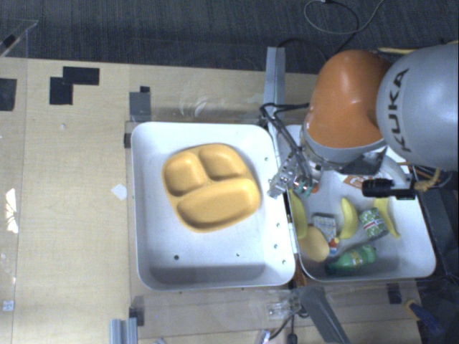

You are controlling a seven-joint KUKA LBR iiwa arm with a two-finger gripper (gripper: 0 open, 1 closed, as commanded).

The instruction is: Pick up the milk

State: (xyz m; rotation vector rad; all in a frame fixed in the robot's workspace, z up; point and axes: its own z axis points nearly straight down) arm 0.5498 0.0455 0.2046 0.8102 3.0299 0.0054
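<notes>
Item: milk (374, 223), small green-and-white carton, lay in the right bin (423, 253), beside the bananas (348, 217). Likely light, thin-walled, crushable; best taken across its flat sides. End effector (290, 181) hung at the bin's left rim; its grip state could not be told.

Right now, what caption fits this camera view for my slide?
KUKA arm hangs over the right bin of groceries; a yellow tray fills the left bin.

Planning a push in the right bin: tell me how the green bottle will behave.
The green bottle lies on its side, so it would probably roll. Its glossy round body looks slippery to pinch. The yellow fruit beside it may block it.
</notes>
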